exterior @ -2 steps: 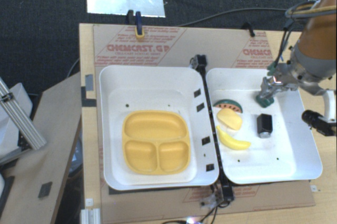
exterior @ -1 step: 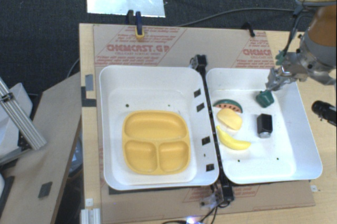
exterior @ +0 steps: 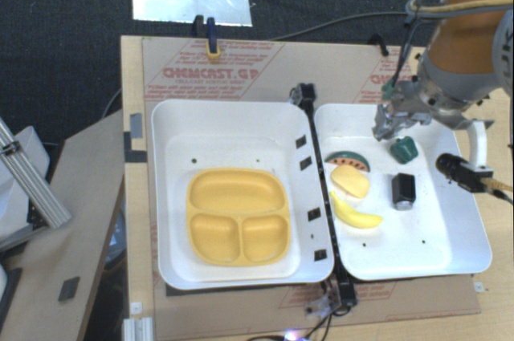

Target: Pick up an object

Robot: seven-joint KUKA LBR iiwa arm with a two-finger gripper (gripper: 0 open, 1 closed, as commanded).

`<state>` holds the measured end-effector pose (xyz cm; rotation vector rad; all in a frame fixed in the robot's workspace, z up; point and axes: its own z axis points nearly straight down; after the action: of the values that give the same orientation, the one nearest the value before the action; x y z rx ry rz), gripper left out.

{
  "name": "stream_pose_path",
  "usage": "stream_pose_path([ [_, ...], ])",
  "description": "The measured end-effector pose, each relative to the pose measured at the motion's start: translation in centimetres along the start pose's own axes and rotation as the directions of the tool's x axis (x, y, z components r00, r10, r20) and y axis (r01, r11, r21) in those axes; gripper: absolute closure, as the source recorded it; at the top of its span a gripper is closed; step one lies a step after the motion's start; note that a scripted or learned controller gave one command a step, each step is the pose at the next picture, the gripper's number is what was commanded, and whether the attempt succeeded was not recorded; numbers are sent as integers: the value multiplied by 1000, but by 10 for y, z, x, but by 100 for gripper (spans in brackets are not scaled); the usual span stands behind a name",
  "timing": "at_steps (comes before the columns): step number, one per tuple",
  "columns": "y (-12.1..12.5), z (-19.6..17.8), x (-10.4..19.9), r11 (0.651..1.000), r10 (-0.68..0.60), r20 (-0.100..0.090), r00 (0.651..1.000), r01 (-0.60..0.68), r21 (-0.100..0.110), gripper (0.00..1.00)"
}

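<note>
Hovering over the far part of the right bin [exterior: 450, 255], the gripper [exterior: 391, 129]; whether clenched or released cannot be told. Green object [exterior: 403, 148] lies just near-right of it, on the bin floor. Further near: black block [exterior: 403, 191], watermelon slice [exterior: 348, 163], banana [exterior: 354, 214]. Left bin [exterior: 173, 171] holds a yellow tray [exterior: 238, 216].

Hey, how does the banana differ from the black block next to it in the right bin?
The banana is yellow, long and curved; the black block is dark, short and boxy. The banana lies nearly crosswise in the view, while the block stands more up-and-down. The banana's upper end meets the pale yellow slice; the block sits apart from other items. Both rest on the floor of the right bin, clear of the gripper.
</note>
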<state>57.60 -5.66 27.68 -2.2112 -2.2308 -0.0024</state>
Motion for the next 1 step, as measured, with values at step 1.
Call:
stream_pose_path([
  [1,7,17,57,1000,-1,0,1000,1,0,100],
])
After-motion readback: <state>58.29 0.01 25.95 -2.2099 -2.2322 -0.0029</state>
